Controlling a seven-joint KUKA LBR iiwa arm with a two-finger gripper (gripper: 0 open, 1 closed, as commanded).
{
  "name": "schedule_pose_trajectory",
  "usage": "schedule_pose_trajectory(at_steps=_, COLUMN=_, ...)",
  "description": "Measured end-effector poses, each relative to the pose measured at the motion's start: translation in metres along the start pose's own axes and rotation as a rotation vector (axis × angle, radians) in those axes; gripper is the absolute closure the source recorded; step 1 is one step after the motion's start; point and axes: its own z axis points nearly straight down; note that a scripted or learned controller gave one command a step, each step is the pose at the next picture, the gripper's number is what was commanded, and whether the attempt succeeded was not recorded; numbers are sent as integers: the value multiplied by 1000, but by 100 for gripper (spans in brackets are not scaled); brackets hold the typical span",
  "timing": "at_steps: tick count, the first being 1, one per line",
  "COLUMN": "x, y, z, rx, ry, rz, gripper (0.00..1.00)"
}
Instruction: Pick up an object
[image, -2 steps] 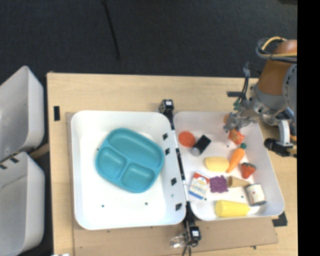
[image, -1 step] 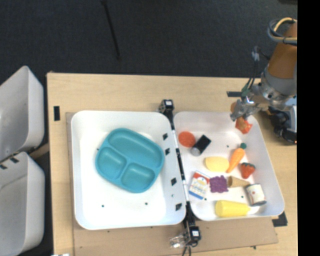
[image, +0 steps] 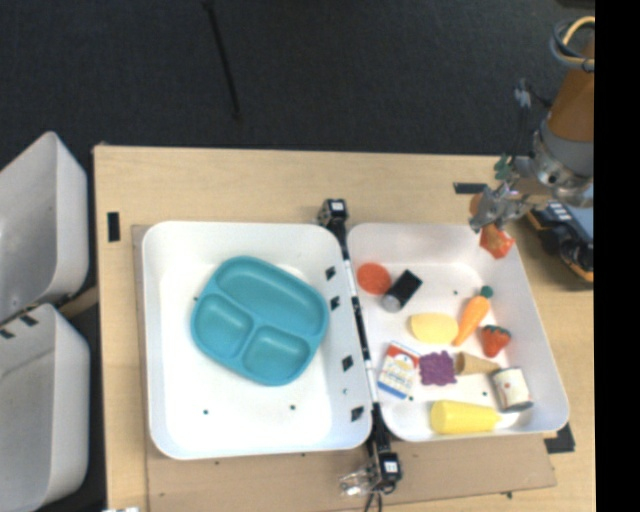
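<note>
My gripper (image: 494, 222) hangs over the far right corner of the right bin (image: 535, 330), the grey arm with its orange band rising behind it. A small red-orange object (image: 496, 241) sits between the fingertips and hangs just below them, above the bin's rim, so the gripper is shut on it. In the bin lie a red-orange round piece (image: 373, 278), a black cylinder (image: 403, 289), a yellow lump (image: 432, 327), a carrot (image: 473, 315), a strawberry (image: 495, 340), purple grapes (image: 437, 368), a white and red box (image: 398, 370), a small can (image: 510, 388) and a long yellow piece (image: 463, 417).
The left bin (image: 165, 400) holds a blue divided plate (image: 260, 320). A black clip (image: 333, 211) sits at the far end of the ridge between the bins. White chairs (image: 35, 260) stand at the left, beyond the wooden bench (image: 250, 175).
</note>
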Motion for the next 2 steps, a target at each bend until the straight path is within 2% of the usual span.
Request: schedule_pose_trajectory(at_steps=2, x=90, y=-22, z=-13, rx=2, ry=1, rz=2, gripper=100)
